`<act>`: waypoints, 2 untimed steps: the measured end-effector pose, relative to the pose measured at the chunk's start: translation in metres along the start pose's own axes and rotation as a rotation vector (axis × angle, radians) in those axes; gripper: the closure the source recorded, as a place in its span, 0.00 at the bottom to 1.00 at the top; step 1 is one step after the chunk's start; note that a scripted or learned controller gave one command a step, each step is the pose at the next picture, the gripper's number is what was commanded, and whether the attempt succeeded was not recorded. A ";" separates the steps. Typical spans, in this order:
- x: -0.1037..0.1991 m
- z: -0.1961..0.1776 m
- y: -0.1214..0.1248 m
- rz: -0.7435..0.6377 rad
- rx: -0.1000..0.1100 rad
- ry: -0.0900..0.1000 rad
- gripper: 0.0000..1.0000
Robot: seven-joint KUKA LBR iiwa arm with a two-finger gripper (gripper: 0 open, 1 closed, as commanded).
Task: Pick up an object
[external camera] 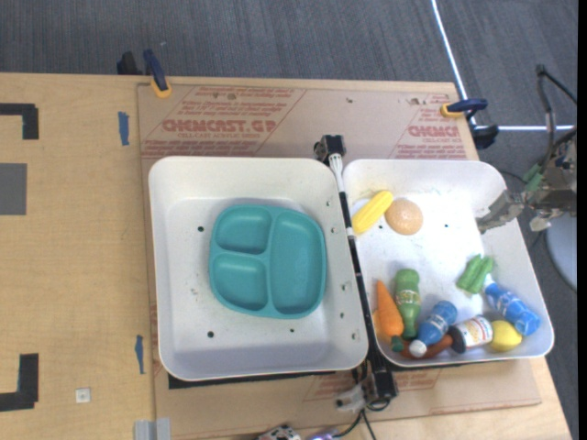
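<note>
Inside left bin [174, 246]: teal tray [268, 258] (three-part)

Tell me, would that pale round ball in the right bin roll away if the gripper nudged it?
Probably. The ball looks smooth and round, so a nudge would likely send it rolling across the bare white floor of the right bin. The yellow corn touching its left side might stop it that way. It looks like a light plastic toy, so it should lift easily.

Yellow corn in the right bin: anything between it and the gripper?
Nothing visible. The gripper sits at the right bin's far-right rim; bare bin floor and the tan ball beside the yellow corn lie between.
</note>
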State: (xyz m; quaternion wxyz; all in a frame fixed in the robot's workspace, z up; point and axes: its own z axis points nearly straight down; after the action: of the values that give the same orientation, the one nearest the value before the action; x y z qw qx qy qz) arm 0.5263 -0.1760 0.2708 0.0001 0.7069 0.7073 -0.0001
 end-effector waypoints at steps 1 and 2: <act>0.063 0.108 -0.018 -0.262 0.002 0.002 0.00; 0.077 0.182 -0.011 -0.282 -0.001 0.000 0.00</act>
State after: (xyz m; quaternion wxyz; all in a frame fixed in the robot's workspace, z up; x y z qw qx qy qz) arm 0.5154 -0.0991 0.0889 0.0006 0.6003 0.7998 0.0004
